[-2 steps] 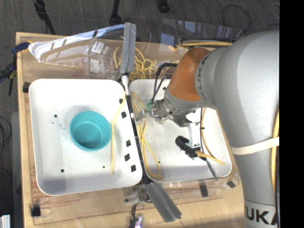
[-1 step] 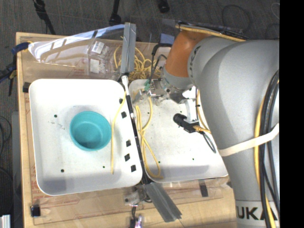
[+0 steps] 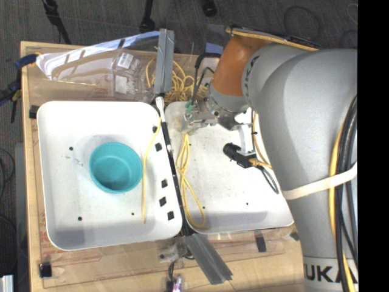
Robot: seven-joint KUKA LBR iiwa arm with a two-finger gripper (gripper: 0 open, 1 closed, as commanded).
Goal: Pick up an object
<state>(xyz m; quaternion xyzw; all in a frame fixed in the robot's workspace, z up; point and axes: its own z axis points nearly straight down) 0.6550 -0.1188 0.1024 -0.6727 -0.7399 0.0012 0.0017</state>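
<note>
Jaw state not discernible. Gripper (image 3: pixel 193 118) positioned over right bin (image 3: pixel 243 190), far corner beside left bin (image 3: pixel 61 132). Teal bowl (image 3: pixel 115 166) resting in left bin.

The gripper (image 3: pixel 193 115) seems to hang over the right bin's (image 3: pixel 243 219) far left corner. A bowl (image 3: pixel 115 166) lies in the left bin (image 3: pixel 64 224), well to the gripper's left and nearer the camera.

- Teal bowl (image 3: pixel 115 166) upright near the middle of the left bin (image 3: pixel 61 215), mouth up.
- Grey arm (image 3: pixel 304 114) reaching in from the right, over the right bin (image 3: pixel 228 207).
- Gripper (image 3: pixel 193 115) low at that bin's far left corner.
- Yellow cord (image 3: pixel 185 181) looped along the right bin's left side.
- Clear plastic sheet (image 3: pixel 91 66) beyond the left bin.
</note>
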